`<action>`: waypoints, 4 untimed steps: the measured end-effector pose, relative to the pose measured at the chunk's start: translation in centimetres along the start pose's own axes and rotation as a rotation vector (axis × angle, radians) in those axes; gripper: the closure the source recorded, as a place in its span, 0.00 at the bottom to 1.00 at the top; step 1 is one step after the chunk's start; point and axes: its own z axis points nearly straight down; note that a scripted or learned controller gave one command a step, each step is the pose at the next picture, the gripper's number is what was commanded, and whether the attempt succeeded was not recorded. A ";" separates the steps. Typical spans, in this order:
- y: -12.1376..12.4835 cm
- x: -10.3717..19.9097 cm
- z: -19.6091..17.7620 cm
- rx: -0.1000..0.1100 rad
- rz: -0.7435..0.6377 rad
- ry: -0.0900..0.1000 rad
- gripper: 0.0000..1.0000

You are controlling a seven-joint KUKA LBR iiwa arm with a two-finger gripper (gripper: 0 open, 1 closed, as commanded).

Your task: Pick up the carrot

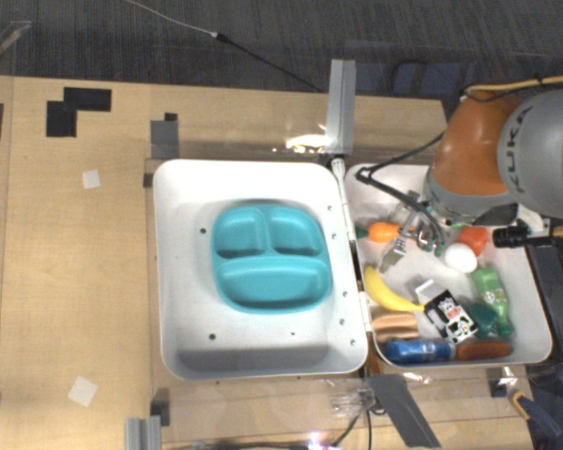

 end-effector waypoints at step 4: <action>1.4 -3.9 0.2 0.001 0.494 0.004 0.00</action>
